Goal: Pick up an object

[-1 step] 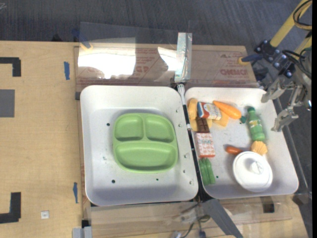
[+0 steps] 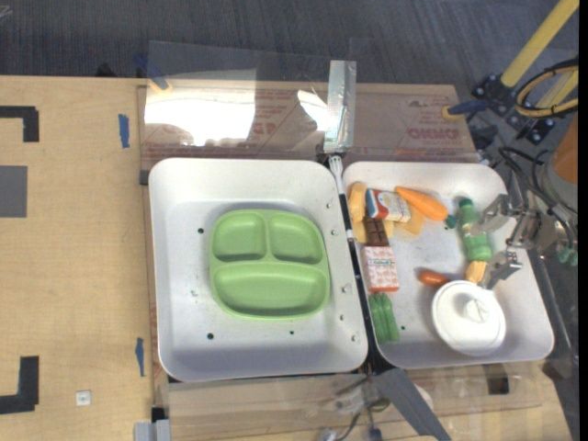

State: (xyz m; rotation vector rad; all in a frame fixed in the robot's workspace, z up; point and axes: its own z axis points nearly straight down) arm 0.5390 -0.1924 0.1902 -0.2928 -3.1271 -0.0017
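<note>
My gripper (image 2: 499,240) reaches in over the right edge of the right bin (image 2: 537,333). It is open, one fingertip toward the back and the other toward the front. A green bottle-like toy (image 2: 474,239) lies just left of the gap, with a small yellow piece (image 2: 475,270) at its near end. Nothing sits between the fingers. Further left in the bin lie an orange carrot (image 2: 423,202), a small carton (image 2: 390,208), a red-and-white packet (image 2: 380,268), a small orange piece (image 2: 432,277) and a green toy (image 2: 382,318).
A white round bowl (image 2: 469,316) stands in the right bin's near corner, close under the gripper. The left bin (image 2: 175,246) holds a green divided plate (image 2: 270,263). Cables and a yellow bar (image 2: 542,35) lie at the back right.
</note>
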